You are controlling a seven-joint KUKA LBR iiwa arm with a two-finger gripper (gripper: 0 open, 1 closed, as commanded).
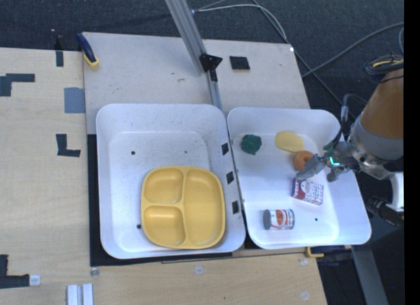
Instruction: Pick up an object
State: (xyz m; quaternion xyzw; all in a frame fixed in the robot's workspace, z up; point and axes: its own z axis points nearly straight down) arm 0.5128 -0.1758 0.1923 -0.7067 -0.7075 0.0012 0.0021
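Note:
The right bin holds a dark green lump, a pale yellow piece, a small orange ball, a red and white packet and a small can lying on its side. My gripper hangs over the right part of this bin, just right of the orange ball and above the packet. Its fingers stand spread, with nothing between them.
A yellow divided plate lies in the left bin. A slanted metal pole rises from the bench behind the bins. Cables run over the dark floor at the back. The arm's orange band is at the right edge.

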